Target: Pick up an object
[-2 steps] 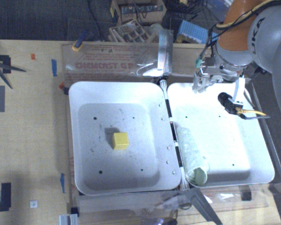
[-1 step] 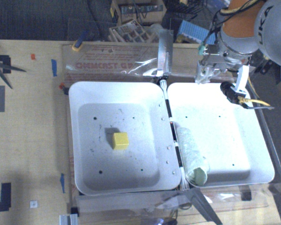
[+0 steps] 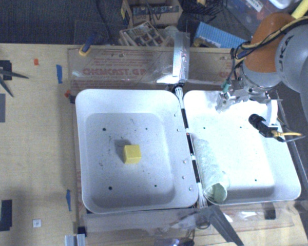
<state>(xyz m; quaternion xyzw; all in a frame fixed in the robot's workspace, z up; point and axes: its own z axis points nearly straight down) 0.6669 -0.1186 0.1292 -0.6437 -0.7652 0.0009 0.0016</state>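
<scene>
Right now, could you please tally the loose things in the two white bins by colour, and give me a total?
Yellow: 1, the block in the left bin.
Pale green: 1, the roll lying along the left wall of the right bin.
Total: 2

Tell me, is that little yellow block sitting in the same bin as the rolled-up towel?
No: the yellow block lies in the left bin, while the rolled towel lies in the right bin.
</scene>
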